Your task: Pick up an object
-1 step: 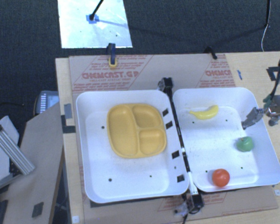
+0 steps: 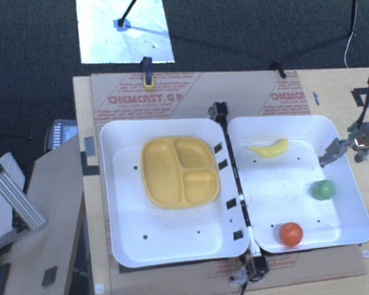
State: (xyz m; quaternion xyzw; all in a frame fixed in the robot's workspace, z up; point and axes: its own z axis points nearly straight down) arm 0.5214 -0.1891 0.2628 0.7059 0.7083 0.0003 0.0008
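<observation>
Two white bins sit side by side on the bench. The left bin [image 2: 122, 198] holds a yellow tray [image 2: 178, 171] with three compartments, lying flat near the bin's middle. The right bin [image 2: 347, 227] holds three items, well apart from one another: a banana [image 2: 269, 148] near the far wall, lying roughly crosswise; a green ball [image 2: 323, 189] near the right wall; and a red ball [image 2: 291, 233] near the front wall. The gripper [image 2: 331, 153] enters from the right edge and sits over the right side of the right bin, between the banana and the green ball, touching neither. A grey finger slants down and to the left toward the bin floor. Nothing is seen between the fingers; the view is too small to tell whether they stand wide or narrow. All three items rest on the bin floor. A black divider [image 2: 230, 172] with clips runs between the two bins. The bins rest on a brown board [image 2: 168, 94] with red print, which covers the bench beneath them.
</observation>
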